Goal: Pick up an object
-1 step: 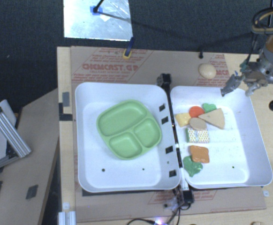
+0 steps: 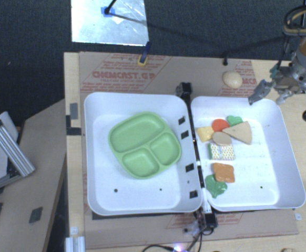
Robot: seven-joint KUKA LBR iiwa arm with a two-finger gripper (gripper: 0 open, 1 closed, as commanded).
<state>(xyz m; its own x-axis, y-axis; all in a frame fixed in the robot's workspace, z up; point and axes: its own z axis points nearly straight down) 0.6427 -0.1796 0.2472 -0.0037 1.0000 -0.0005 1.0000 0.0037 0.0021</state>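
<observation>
Jaws (image 2: 271, 92) spread wide and empty above right bin's (image 2: 287, 140) far rim; best lowered straight onto wedge (image 2: 241, 134) among toys near bin's left side, straddling it clear of neighbours before closing.

Even, fairly bright overhead light falls on the bench. Both white bins (image 2: 142, 203) look slightly washed out, with soft, faint shadows along their inner walls. A shiny sheet (image 2: 109, 14) at the top shows patchy glare. The dark floor around stays dim. The picture is low in resolution, mildly soft and grainy throughout.
</observation>
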